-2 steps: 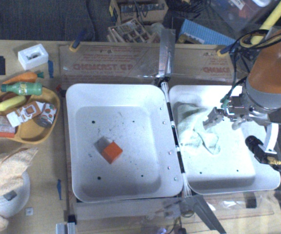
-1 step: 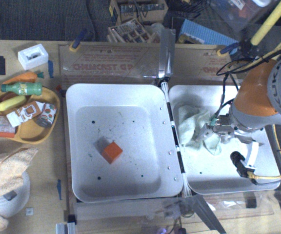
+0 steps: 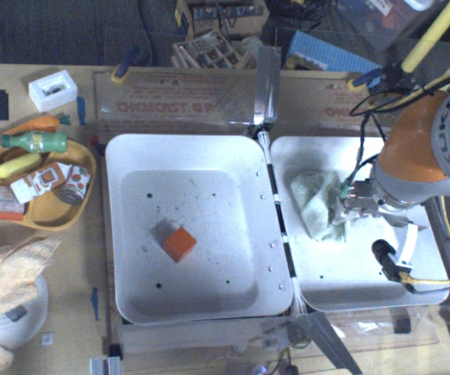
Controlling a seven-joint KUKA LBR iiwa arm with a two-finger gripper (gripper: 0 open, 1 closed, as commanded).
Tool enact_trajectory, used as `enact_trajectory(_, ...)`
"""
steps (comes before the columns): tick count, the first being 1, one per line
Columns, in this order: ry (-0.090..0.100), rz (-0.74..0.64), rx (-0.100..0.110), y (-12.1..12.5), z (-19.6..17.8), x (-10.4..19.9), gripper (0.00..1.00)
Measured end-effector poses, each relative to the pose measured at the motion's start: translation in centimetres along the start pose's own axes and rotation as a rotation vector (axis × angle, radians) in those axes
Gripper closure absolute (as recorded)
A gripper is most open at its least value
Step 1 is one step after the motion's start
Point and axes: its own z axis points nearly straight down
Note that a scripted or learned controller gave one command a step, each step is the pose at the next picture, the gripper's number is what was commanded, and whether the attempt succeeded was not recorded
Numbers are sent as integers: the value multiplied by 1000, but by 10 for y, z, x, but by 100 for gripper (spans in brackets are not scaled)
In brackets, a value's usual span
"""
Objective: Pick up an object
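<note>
Arm enters from the right, over the right bin (image 3: 436, 291); gripper (image 3: 344, 209) sits low at the right edge of a crumpled pale green cloth (image 3: 312, 201) in that bin's left half, contact likely but grip state cannot be told. Orange block (image 3: 180, 244) lies alone near the centre of the left bin (image 3: 131, 162), well apart from the gripper.

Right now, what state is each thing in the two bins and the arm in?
Orange block: resting loose on the floor of the left bin, tilted corner-on to the camera.
Pale crumpled cloth: bunched up in the right bin, lying against its left side.
Gripper: low in the right bin, at the cloth's right edge.
</note>
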Motion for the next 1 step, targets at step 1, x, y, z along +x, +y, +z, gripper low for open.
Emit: enact_trajectory(1, 0, -59, 8, 48, -80, 50, 100)
